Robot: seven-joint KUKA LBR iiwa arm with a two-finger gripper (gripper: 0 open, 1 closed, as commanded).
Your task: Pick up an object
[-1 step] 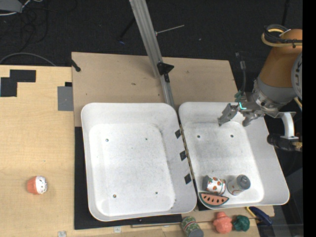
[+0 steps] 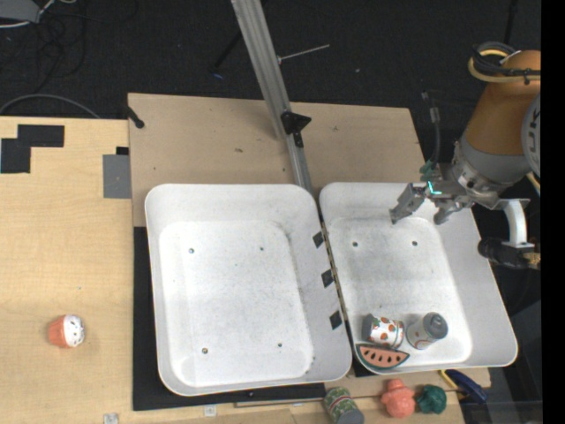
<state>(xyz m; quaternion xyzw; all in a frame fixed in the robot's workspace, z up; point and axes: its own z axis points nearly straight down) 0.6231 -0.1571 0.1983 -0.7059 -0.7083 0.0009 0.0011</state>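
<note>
A dark floor strewn with cables lies behind a pale wooden counter that carries two shallow white bins side by side; a slanted aluminium rail runs down to the seam between them. The left bin lies bare of objects; the right bin has its few things gathered in its near corner: a small red-and-white cup, a grey cylinder just beside it, and a watermelon-slice toy resting on the near rim, probably because the sloped walls let loose pieces slide there. The claw hangs over the far edge of the right bin with its two fingers spread apart and nothing between them, well apart from that cluster; I judge no pick is yet made, and the arm must travel toward the near corner. Outside the bins lie an orange ball on the counter's left, and a pink toy and a green toy near the front edge.
</note>
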